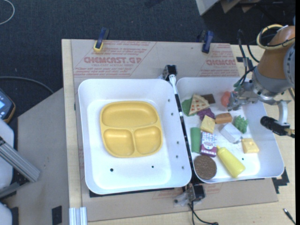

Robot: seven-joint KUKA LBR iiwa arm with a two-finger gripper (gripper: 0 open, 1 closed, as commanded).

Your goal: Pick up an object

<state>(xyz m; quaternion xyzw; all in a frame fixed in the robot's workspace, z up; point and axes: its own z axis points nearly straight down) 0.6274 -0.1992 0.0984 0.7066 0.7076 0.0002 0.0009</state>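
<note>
1. Bench with 2 shallow white bins side by side: the left bin [89, 125] holds a yellow 3-compartment tray [131, 128]; the right bin [267, 165] holds the toy food from which an object is to be picked.
2. Contents of the right bin, toward its middle: pizza slice [198, 103], green leaf piece [187, 106], yellow cheese wedge [207, 124], green cylinder [195, 139], purple-and-white packet [208, 143], brown round cookie [205, 167], yellow bottle [230, 162], white block [230, 133], green broccoli piece [241, 123], small yellow block [250, 146], tan sausage-shaped piece [223, 118], red-orange piece [226, 98].
3. The arm [274, 62] reaches in from the right. The gripper [238, 100] sits low over the bin's far part, just beside the red-orange piece and near the tan piece.
4. Finger state: the spread cannot be told from this angle; no object is visibly held.
5. Step in hand, as judged: positioning over a candidate, grasp not yet made.
6. Next move calls for centring on 1 piece, descending, closing, then lifting clear of its neighbours.
</note>
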